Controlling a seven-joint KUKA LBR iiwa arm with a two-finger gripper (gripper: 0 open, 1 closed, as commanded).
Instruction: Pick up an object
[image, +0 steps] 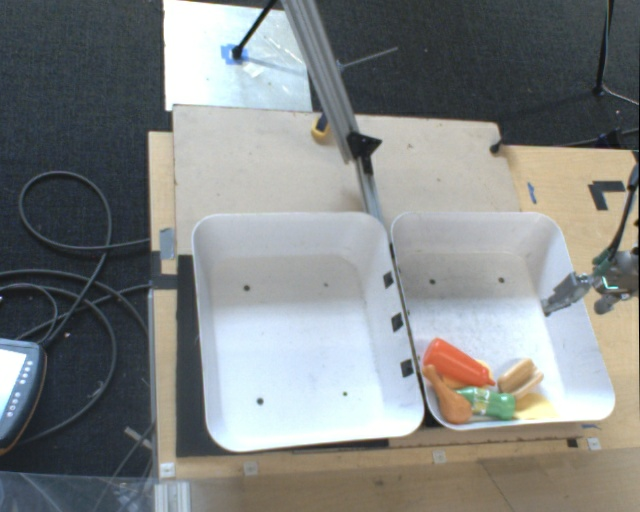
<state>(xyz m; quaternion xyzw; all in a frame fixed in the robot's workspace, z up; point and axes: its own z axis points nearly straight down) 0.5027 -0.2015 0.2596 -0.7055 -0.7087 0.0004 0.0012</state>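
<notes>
Several toy foods lie together in the front of the right bin (480, 250). An orange carrot-like piece (457, 362) lies on top at the left. Below it is a tan-orange drumstick (447, 395). Beside that is a green piece (491, 403), and a tan bun (520, 376) lies to the right with a bit of yellow under it. My gripper (568, 292) reaches in at the right bin's right wall, above and to the right of the pile, apart from it. Nothing shows in its grasp.
The left bin (215, 330) is bare white with a few small dark dots. A slanted grey pole (330, 85) crosses the board behind the bins and ends at their shared wall. Cables and a handheld screen (15, 385) lie on the dark floor at left.
</notes>
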